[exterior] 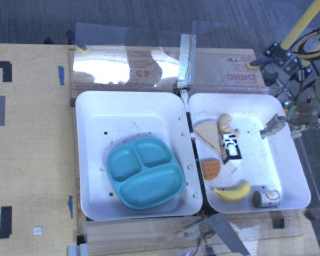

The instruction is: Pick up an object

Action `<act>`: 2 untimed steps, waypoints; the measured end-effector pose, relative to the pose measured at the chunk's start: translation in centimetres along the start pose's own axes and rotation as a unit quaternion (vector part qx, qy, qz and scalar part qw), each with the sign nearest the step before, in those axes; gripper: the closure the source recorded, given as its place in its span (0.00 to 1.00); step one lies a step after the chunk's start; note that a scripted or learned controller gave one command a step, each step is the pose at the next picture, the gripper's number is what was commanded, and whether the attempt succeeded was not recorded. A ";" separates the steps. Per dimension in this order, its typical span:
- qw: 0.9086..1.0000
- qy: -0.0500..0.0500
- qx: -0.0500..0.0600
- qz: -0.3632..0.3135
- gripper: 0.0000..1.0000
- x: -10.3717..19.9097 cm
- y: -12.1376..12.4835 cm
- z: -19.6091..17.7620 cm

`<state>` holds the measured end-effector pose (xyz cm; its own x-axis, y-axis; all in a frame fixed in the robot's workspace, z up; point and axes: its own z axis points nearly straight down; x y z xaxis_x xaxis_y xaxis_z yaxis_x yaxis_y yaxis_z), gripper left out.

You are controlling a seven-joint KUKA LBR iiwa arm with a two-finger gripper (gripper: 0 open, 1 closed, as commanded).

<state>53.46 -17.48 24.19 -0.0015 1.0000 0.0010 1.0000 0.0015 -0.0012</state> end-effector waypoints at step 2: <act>1.000 -0.001 -0.004 -0.004 0.00 7.6 1.3 15.4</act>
<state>54.70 -9.84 8.77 -0.0097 1.0000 -0.0010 0.9999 0.0097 0.0067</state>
